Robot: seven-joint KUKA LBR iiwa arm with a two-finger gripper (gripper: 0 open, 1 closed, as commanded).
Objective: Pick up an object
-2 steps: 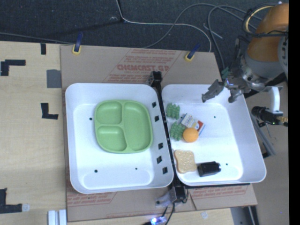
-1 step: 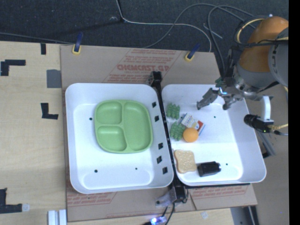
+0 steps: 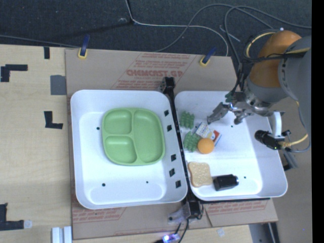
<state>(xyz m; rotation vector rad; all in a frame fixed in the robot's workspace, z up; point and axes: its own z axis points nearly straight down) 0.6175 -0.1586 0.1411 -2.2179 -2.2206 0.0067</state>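
Dark carpet fills the top of the frame, crossed by loose cables, and below it a pale wooden table (image 3: 30, 151) carries a sheet of cardboard (image 3: 152, 70) held by two clips at its upper edge. On the cardboard sit two shallow white bins side by side. At centre left, the left bin (image 3: 86, 186) holds a green divided plate (image 3: 133, 136) lying flat in its upper half.

At centre right, the right bin (image 3: 263, 181) holds a cluster of small things near its left wall: a green toy (image 3: 187, 119) at the top, a second green piece (image 3: 191, 141) below it, a small white and red packet (image 3: 208, 132) just beside them, and an orange ball (image 3: 205, 146) touching the packet's lower edge. Lower down lies a slice of toast (image 3: 200, 174), with a black block (image 3: 225, 182) just to its right.

From the right edge the grey arm (image 3: 283, 70) reaches in, and its gripper (image 3: 226, 114) hangs over the upper part of the right bin, fingers spread apart with nothing between them, the left fingertip (image 3: 211, 118) near the packet.
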